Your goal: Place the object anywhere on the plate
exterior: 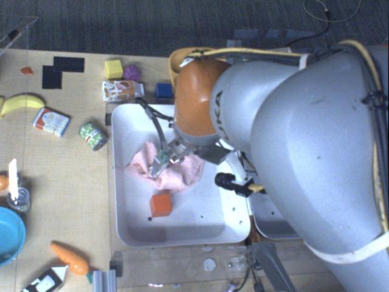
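Pink cloth (173, 168): crumpled in left bin (121, 163), long axis left-right; gripper (161, 163) upon it, jaw state indiscernible. Orange cube (161, 205) nearby.

Counting two white bins (121, 163), one pink cloth (182, 172), one orange cube (161, 205). Counting one banana (21, 104), one carrot (70, 257), one blue plate (11, 235). Counting two small cartons (51, 121), one green can (92, 135), one yellow block (113, 69), one purple piece (132, 73), one blue block (163, 90).

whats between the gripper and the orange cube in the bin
In the camera view, the crumpled pink cloth lies between the gripper and the orange cube.
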{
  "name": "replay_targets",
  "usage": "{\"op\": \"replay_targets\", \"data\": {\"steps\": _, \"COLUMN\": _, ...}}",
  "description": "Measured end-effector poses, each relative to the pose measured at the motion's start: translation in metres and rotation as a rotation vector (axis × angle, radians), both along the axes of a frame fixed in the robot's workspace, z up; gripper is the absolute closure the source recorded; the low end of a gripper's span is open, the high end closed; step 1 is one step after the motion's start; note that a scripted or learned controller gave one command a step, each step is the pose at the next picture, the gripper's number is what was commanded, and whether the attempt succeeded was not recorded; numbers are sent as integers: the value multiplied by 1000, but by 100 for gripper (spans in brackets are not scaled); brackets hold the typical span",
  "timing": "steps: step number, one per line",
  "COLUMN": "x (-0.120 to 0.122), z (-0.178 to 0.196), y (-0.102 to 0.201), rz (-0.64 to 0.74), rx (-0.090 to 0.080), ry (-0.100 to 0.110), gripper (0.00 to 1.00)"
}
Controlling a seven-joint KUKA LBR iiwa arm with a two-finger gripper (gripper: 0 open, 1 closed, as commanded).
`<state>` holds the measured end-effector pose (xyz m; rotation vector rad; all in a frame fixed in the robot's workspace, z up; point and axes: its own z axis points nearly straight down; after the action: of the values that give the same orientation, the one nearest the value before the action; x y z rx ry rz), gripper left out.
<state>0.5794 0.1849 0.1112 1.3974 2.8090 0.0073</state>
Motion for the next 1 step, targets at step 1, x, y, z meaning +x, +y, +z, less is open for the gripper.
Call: {"op": "replay_targets", "data": {"steps": 1, "x": 1, "z": 11, "y": 1, "rz": 6, "rx": 1, "ry": -5, "gripper": 100}}
